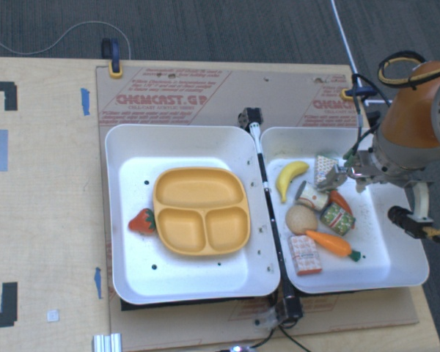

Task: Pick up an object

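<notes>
My gripper (342, 176) hangs low over the back middle of the right bin (403, 266), beside a small white and green packet (324, 169). Just below it lie a white block (315, 196), a red pepper (340, 200) and a green and red can (338, 219). A banana (290, 178) lies to the left near the bin's wall. Nearer the front are a round tan potato (301, 218), a carrot (330, 243) and a red and white carton (305, 256). I see nothing lifted off the bin floor.
The left bin (125, 160) holds a yellow divided plate (202, 211) and a strawberry (141, 222) at the plate's left edge. A black clamp (250, 117) sits where the two bins meet. The orange-banded arm (414, 116) covers the right bin's back right corner.
</notes>
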Robot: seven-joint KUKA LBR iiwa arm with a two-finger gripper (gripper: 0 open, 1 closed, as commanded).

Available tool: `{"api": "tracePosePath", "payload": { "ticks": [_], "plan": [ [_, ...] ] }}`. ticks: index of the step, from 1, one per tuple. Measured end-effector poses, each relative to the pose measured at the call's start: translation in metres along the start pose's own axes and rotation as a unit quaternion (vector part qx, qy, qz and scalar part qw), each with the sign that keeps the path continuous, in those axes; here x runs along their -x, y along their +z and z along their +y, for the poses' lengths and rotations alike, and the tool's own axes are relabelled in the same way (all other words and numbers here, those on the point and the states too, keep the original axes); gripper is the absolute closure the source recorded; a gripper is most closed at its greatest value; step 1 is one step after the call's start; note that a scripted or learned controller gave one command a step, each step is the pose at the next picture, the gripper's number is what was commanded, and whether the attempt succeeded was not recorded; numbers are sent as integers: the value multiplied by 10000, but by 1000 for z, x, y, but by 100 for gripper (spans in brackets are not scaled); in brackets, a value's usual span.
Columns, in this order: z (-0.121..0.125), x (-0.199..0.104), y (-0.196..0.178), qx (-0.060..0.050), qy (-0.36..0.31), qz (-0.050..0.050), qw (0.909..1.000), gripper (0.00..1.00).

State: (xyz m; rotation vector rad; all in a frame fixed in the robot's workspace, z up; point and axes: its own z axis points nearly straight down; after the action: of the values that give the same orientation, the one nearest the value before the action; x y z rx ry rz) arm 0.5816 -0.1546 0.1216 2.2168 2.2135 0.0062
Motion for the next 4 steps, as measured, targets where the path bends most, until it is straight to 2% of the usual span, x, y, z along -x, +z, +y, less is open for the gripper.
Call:
{"api": "tracePosePath", "payload": {
  "ticks": [1, 2, 3, 4],
  "plan": [
    [-9, -23, 7, 72, -7, 5, 10000, 0],
    [-7, -23, -4, 109, -7, -7, 9999, 100],
    [-8, -23, -4, 105, -8, -6, 9999, 0],
    [-40, -49, 28, -26, -4, 11, 10000, 0]
  ]
}}
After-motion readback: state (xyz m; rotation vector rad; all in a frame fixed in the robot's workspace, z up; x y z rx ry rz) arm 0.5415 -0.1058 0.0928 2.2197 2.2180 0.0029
